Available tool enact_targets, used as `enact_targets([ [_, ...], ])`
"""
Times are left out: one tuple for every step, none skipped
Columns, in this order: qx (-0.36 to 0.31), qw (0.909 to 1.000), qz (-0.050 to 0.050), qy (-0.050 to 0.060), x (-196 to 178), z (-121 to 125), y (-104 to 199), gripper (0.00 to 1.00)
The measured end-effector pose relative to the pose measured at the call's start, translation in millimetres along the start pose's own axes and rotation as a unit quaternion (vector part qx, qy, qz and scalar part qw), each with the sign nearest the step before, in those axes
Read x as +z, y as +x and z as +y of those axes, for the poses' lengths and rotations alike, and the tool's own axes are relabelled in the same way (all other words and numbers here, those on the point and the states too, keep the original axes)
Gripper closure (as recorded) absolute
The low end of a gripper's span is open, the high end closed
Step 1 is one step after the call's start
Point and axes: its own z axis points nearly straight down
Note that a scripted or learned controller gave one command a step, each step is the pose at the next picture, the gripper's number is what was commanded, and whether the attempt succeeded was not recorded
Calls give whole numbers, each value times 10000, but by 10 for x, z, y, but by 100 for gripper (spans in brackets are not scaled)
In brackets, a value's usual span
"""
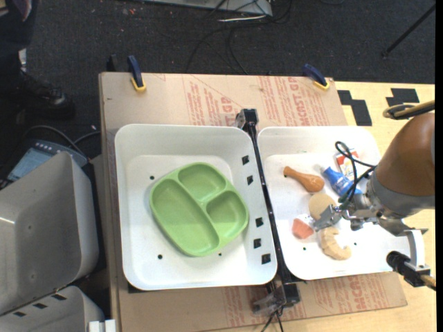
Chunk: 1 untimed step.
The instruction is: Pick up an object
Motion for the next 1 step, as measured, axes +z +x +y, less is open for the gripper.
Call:
enact_targets([
  [3, 10000, -3, -13, -113, 10, 1, 100],
])
